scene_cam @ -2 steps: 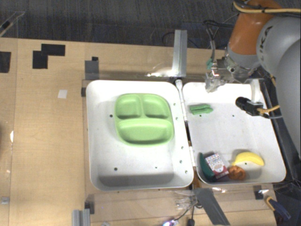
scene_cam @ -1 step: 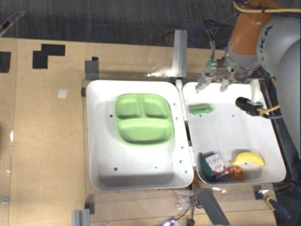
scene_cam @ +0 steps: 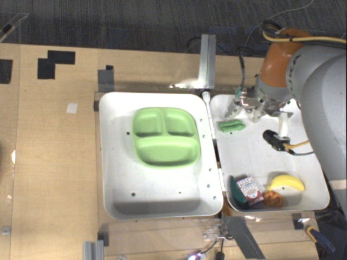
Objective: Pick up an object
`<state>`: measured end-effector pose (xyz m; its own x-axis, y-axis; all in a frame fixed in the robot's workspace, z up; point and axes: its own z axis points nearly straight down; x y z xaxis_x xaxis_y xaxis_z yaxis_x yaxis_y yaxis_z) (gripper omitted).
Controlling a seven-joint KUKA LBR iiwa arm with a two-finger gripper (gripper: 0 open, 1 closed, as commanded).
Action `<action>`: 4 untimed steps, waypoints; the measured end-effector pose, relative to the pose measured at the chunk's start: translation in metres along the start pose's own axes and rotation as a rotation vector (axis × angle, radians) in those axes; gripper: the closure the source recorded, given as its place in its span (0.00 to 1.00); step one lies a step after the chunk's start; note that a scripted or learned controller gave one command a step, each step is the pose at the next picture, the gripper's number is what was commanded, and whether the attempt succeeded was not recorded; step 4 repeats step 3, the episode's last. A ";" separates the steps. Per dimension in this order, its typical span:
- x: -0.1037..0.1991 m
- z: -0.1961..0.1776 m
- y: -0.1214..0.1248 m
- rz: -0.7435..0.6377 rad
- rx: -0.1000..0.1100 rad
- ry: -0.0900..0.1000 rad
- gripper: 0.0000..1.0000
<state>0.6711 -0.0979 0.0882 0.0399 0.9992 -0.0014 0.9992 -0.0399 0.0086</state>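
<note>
In the far corner of the right bin (scene_cam: 255,164), the gripper (scene_cam: 242,106) is hanging just beside a small green object (scene_cam: 232,125), carrying nothing visible, its opening impossible to tell, so the pick is looking undone.

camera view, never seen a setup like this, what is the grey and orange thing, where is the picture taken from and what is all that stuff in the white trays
The picture comes from one fixed camera above a wooden bench, looking down at a slant. The big grey thing with an orange band is a robot arm reaching in from the right. At its tip is a gripper, its tool for picking things up.

On the bench sit two shallow white bins side by side. The left bin holds a green divided plate. The right bin holds a small green piece near the back, and a banana and a small carton at the front.

The gripper hangs over the back of the right bin, close to the small green piece. I cannot see it holding anything; the piece looks to lie on the bin floor.
</note>
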 end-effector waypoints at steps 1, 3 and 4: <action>0.009 -0.002 -0.033 0.010 -0.001 0.001 0.00; 0.074 -0.099 -0.022 0.037 0.002 0.002 1.00; 0.074 -0.099 -0.022 0.037 0.002 0.002 1.00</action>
